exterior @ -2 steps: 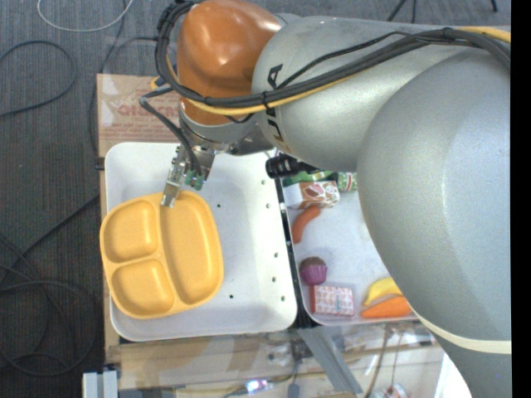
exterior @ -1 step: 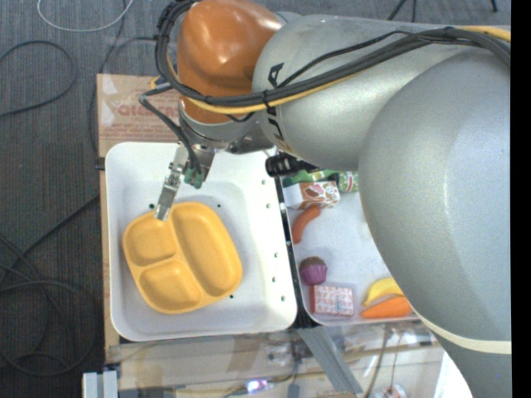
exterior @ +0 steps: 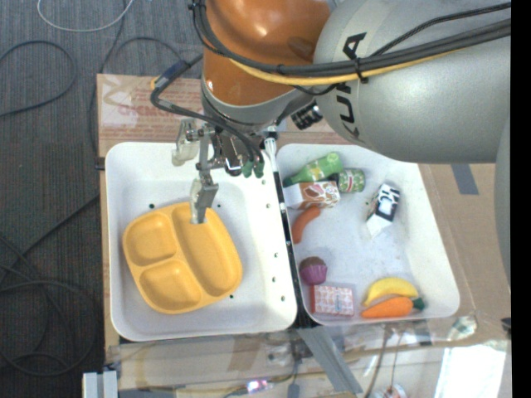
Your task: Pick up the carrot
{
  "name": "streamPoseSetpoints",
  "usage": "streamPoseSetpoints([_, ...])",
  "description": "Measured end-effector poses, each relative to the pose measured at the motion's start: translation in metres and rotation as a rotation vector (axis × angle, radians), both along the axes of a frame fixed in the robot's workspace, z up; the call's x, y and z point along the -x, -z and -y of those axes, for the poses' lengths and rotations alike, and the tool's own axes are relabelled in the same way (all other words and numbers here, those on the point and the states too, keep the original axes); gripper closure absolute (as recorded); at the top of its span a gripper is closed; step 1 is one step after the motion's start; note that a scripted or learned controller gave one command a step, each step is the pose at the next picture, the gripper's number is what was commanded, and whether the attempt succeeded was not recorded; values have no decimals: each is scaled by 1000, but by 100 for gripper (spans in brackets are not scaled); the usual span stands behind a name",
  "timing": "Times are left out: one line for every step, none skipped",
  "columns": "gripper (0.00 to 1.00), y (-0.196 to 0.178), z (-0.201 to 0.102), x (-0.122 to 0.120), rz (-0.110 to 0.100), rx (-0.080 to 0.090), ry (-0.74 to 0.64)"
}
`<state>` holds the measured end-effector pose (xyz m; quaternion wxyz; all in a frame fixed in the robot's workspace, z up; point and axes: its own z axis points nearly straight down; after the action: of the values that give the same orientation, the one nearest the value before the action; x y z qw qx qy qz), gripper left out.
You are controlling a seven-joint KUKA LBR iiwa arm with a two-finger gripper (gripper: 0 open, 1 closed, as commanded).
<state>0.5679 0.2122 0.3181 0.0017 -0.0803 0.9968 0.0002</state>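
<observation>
In the camera view, 2 shallow white bins sit side by side on the bench. The left bin (exterior: 124, 322) carries a yellow divided plate (exterior: 181, 259) with 3 compartments, lying toward the bin's left and near edges. The right bin (exterior: 436, 247) holds the small items.

The carrot (exterior: 388, 307) lies flat near the right bin's near edge, toward its near-right corner, orange with a green stub at its right end. A banana (exterior: 392, 288) lies just behind it, touching or nearly touching. Left of them, by the near edge, is a pink packet (exterior: 333, 300), and a dark purple round item (exterior: 313, 269) sits just behind that. An orange-red sausage-shaped item (exterior: 304, 221) lies along the bin's left wall. Near the far edge are a green bottle (exterior: 315, 170), a small can (exterior: 349, 180) and a red-and-white package (exterior: 314, 194). A black-and-white carton (exterior: 383, 205) lies toward the right side.

The arm (exterior: 390, 65) reaches over the far edges of both bins. The gripper (exterior: 202, 197) hangs over the left bin, at the far edge of the yellow plate, well apart from the carrot. Whether its grip is spread or pressed together I cannot tell; nothing is seen in it.
</observation>
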Motion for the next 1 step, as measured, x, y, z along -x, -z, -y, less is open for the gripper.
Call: streamPoseSetpoints([0, -28, -22, 18, 1, -1, -562])
